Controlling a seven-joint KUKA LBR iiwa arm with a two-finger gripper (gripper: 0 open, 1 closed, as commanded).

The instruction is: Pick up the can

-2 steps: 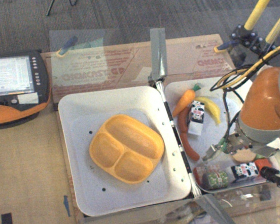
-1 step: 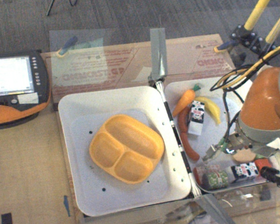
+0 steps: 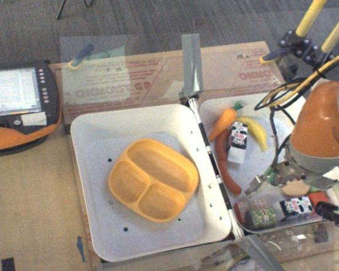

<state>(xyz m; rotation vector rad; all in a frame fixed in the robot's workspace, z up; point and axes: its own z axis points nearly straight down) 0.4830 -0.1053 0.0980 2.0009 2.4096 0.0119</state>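
Low over the right bin [image 3: 258, 103], the fingers [image 3: 268, 177] hang beneath the grey wrist and its orange band [image 3: 319, 121], but they are small and tangled with wiring, so I cannot tell whether they are apart or together; nothing shows between them. Just below the fingers, at the bin's near wall, lies the can [image 3: 262, 215] on its side, green-labelled, apart from the fingers. Beside the can, to the arm's side, sit a small blue-and-white carton [image 3: 298, 206] and a pale round piece [image 3: 296, 188]. Beyond the fingers toward the far wall stands a black-and-white carton [image 3: 238, 141], with a banana [image 3: 256, 131] just beside it and a carrot [image 3: 223, 122] on its other flank. A long red sausage-like piece [image 3: 225, 169] runs along the divider. Across that divider, the left bin [image 3: 96, 191] holds a yellow sectioned plate [image 3: 153, 178]. Both bins rest on a cardboard-covered bench [image 3: 24, 206]. Farther off, a teach pendant [image 3: 11, 103] lies at the bench's corner, and grey carpet [image 3: 140, 5] spreads behind.
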